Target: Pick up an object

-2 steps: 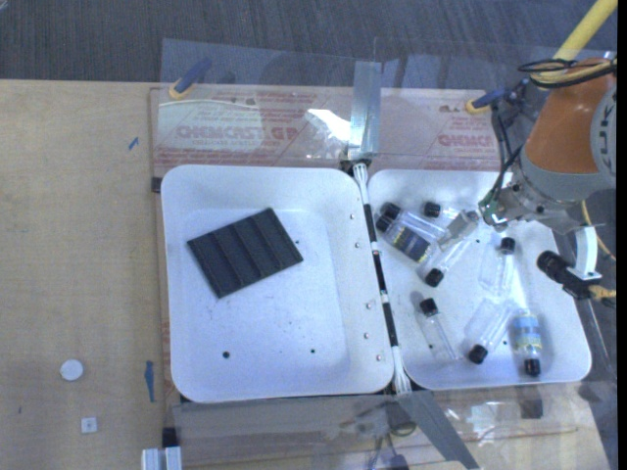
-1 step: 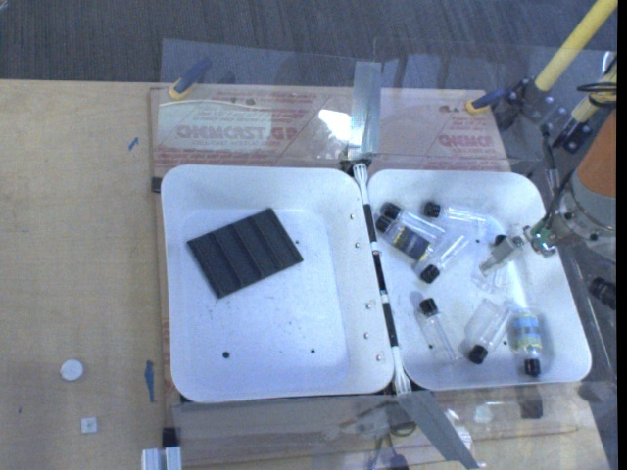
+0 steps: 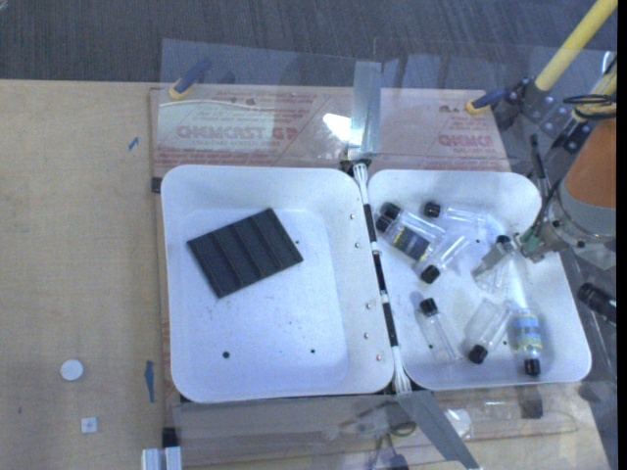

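We cannot tell the state of the gripper (image 3: 509,248) at 3 o'clock in the right bin (image 3: 563,292); we judge its clear vials (image 3: 416,235), slick and crowded, could slip away.

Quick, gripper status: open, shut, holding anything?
Gripper: low over the right bin among the clear vials; open or shut cannot be told, and no vial is visibly held.
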`<move>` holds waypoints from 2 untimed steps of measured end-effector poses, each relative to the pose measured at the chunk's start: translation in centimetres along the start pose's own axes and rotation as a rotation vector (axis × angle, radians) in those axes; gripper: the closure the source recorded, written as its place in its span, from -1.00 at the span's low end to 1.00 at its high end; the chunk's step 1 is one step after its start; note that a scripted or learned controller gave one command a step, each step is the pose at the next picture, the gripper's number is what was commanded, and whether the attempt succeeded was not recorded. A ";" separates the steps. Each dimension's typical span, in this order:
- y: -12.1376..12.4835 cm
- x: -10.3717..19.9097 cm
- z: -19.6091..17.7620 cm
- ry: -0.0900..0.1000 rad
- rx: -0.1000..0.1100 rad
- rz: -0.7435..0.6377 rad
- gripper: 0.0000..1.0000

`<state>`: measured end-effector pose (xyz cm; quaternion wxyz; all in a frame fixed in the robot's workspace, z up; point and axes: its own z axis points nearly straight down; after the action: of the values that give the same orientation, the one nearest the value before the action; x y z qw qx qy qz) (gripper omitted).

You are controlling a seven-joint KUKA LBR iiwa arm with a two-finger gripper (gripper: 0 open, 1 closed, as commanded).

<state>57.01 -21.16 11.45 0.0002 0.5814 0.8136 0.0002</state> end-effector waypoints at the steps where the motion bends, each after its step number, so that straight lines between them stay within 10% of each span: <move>1: 3.2 -1.1 2.7 0.009 -0.010 -0.035 -1.00; 2: 5.3 0.7 2.4 -0.004 -0.004 -0.065 -1.00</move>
<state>61.79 -18.81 9.01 0.0030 0.5545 0.8322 0.0004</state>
